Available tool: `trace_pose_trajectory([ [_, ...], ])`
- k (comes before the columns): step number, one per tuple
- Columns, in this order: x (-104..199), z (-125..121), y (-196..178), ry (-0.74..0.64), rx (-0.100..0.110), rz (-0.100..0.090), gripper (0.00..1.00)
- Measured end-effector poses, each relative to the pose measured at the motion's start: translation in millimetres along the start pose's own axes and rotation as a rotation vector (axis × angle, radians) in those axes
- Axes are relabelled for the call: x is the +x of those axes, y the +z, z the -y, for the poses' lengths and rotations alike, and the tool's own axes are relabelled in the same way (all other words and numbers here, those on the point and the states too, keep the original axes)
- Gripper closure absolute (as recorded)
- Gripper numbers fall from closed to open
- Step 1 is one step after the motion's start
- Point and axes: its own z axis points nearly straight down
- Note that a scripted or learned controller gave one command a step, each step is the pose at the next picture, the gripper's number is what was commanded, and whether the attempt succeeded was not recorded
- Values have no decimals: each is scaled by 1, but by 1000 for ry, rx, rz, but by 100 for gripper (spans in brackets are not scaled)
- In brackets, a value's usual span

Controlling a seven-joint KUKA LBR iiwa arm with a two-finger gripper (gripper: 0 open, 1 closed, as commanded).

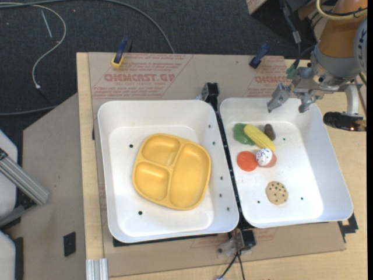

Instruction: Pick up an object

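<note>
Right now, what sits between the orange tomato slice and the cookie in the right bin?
Nothing: in the camera view, the stretch between the tomato slice and the cookie is bare white bin floor. The white dice-like piece lies beside the slice, off that line.

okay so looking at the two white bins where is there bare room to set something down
Right bin: bare floor along its right side, right of the cookie, and along the near edge. Its far-left corner is crowded: corn, green piece, red piece. Left bin: the yellow tray fills the middle; bare strips border it.

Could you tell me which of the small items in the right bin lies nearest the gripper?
The small dark brown piece, beside the corn; it lies highest in the bin, closest to the gripper.
</note>
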Motion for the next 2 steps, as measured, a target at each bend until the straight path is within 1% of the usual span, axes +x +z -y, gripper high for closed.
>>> trace_pose_trajectory([
  [1, 1, -2, -10, -3, -15, 2, 0],
  [2, -3, 3, 33, -2, -12, 1, 0],
])
